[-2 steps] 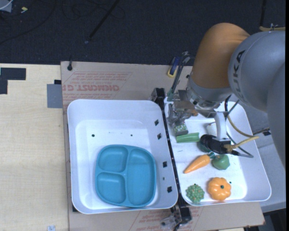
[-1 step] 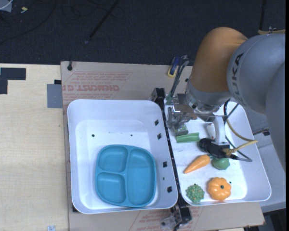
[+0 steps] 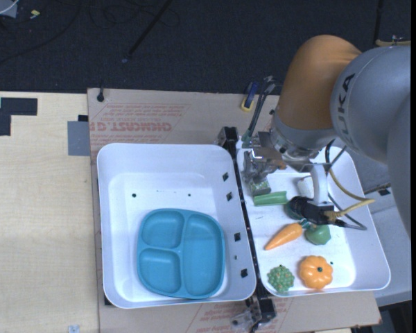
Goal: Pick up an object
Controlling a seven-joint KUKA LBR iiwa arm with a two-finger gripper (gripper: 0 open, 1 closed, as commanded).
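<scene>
Gripper [image 3: 258, 175], opening not discernible, is positioned just above the green block [image 3: 270, 198] in the toy-food bin [image 3: 361, 252], presumably for grasping.

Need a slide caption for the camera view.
Pincer over the right bin near a green block; blue divided plate in the left bin.

Grey arm [image 3: 374, 96] cut off by your right edge. It hides far right corner of right white bin [image 3: 374, 283]. Small green speckled item [image 3: 261, 186] beneath gripper [image 3: 256, 175]: blurred, you can't identify it. Round green item [image 3: 319, 236]: upper part covered. Red print on brown board [image 3: 135, 125]: unreadable.
</scene>
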